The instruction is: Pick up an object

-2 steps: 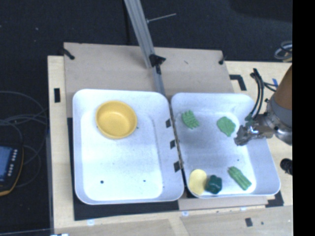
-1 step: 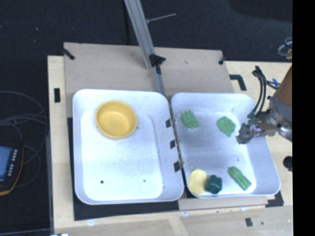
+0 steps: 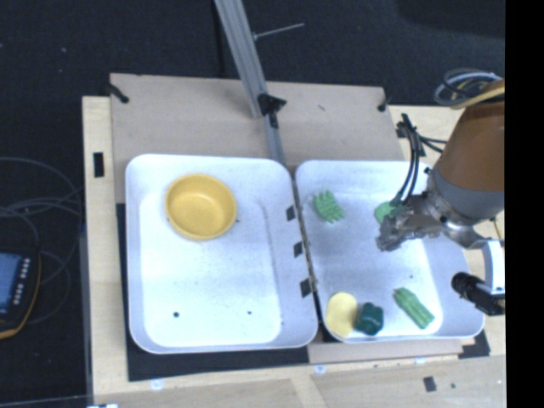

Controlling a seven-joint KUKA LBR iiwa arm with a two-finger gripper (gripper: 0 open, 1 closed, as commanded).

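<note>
Gripper [image 3: 393, 230] hovers near the right bin's [image 3: 357, 175] right edge with a green object [image 3: 388, 212] at its fingers; grip cannot be told.

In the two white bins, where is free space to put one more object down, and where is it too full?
Left bin: wide bare floor below and right of the yellow bowl. Right bin: a bare middle patch between the green ridged piece and the yellow lump. Crowded along the near edge and around the gripper.
</note>
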